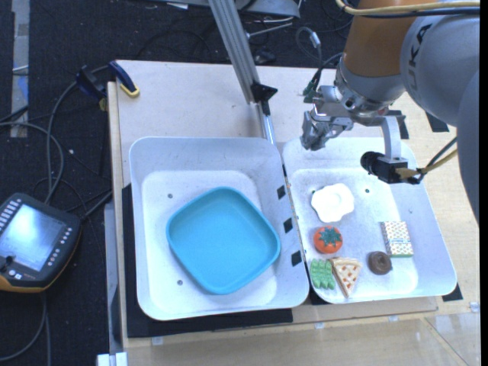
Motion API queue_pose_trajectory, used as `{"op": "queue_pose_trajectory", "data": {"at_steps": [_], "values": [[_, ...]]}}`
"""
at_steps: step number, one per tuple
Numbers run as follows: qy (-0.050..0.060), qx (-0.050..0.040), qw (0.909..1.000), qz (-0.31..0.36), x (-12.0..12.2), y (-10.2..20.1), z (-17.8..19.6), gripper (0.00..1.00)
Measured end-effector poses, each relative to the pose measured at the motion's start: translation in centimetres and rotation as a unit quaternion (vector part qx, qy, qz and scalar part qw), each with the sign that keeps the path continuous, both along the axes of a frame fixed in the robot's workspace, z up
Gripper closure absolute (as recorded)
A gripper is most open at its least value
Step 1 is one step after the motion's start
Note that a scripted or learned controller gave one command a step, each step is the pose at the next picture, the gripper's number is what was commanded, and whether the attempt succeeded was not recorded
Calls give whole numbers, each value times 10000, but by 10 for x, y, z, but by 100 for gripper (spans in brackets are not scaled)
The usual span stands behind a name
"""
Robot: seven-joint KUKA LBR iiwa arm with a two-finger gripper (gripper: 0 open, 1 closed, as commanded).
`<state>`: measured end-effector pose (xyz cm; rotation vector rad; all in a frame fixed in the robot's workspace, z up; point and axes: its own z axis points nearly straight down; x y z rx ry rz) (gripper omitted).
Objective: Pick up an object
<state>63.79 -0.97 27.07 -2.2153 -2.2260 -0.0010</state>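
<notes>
Whether the fingers (314, 139) are spread or pressed together cannot be told, but nothing is seen held between them above the far rim of the right bin (435, 227), where the fried egg (332, 201), tomato (328, 239) and other toy foods lie unpicked, so the grasp is judged not yet made.

Arm (427, 44) reaching in, gripper (314, 137) pointing down

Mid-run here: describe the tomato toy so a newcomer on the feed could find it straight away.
Look at the right white bin, the one holding several small toy foods. The tomato sits near the bin's middle-left, just below the fried egg and above the green pea pods and pizza slice. It is the only round red-orange piece, with a green leafy top.
</notes>
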Motion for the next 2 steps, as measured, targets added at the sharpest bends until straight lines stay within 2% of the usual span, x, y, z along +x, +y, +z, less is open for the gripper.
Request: {"op": "queue_pose_trajectory", "data": {"at_steps": [1, 2], "values": [[2, -2, 10000, -1, 7, 52, -5, 100], [1, -3, 10000, -6, 0, 93, -14, 100]]}}
